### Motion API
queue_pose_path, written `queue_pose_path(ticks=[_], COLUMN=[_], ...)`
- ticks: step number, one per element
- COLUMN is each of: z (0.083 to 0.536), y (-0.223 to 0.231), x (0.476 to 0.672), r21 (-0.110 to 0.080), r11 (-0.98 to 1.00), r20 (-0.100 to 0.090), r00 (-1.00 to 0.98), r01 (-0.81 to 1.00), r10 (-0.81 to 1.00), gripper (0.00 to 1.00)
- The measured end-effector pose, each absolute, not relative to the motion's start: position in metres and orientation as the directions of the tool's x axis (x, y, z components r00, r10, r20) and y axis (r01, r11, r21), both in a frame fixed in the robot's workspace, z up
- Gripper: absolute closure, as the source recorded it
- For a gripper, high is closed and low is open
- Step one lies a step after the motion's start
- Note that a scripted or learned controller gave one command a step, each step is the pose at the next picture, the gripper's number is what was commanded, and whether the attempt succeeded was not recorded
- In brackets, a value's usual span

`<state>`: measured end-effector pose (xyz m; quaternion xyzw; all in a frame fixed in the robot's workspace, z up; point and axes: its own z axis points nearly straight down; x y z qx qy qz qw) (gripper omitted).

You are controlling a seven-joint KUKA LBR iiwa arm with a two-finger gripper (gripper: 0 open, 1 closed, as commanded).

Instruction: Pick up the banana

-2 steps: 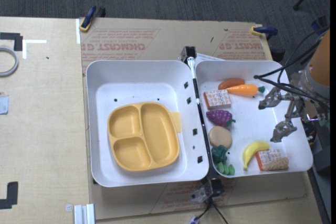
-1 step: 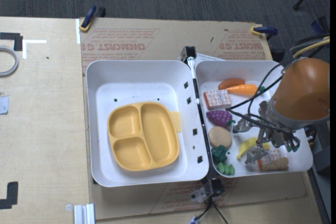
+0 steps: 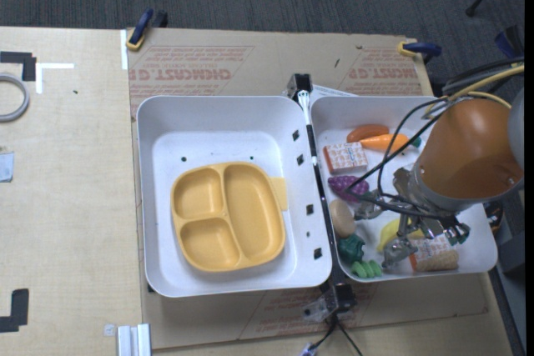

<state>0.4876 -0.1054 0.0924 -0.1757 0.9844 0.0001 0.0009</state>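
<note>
Right white bin (image 3: pixel 476 267) holds the banana (image 3: pixel 390 233) just beside the claw (image 3: pixel 406 246), grip state unclear.

Two smooth white plastic bins (image 3: pixel 158 204) sit on matt brown printed cardboard (image 3: pixel 275 62). The yellow three-compartment plastic tray (image 3: pixel 227 215) looks satin; the orange arm band (image 3: pixel 467 150) glossy.

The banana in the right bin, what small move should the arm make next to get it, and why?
Probably a short, straight descent onto the banana. The gripper hangs right at it in the right bin, with the yellow fruit showing just to its left. A boxed snack and green toys crowd close, so sideways motion risks bumping them.
</note>
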Motion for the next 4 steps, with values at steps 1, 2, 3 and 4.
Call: queue_pose_path(ticks=[1,2,3,4], z=[0.092,0.093,0.093,0.220], y=[-0.103,-0.098,-0.105,-0.142], x=[0.486,0.488,0.489,0.494], r21=[0.000,-0.002,-0.002,-0.003], r11=[0.947,0.793,0.640,0.524], r20=[-0.002,-0.004,-0.003,-0.004], r00=[-0.947,-0.793,-0.640,-0.524], r01=[-0.321,-0.609,-0.769,-0.852], r10=[-0.321,-0.609,-0.769,-0.852], gripper=[0.00,0.00,0.00,0.00])
